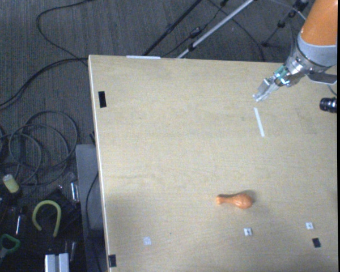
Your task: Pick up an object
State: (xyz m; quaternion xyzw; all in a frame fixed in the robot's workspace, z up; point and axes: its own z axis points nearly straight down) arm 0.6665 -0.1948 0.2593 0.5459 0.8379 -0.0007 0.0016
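A small orange pear-shaped object (236,200) lies on its side on the tan bench top (170,152), in the lower middle right. A thin white stick (259,122) lies further back, toward the upper right. My gripper (263,93) hangs at the upper right, pointing down-left, just behind the far end of the white stick and well away from the orange object. Nothing shows in the gripper. The grey arm with its orange band (320,21) reaches in from the top right corner.
Small black and white markers (247,231) dot the board near its front right, and a black tab (102,99) sits at its left edge. Left of the board, the floor holds cables (34,146) and tools. Tripod legs (226,13) cross behind the bench.
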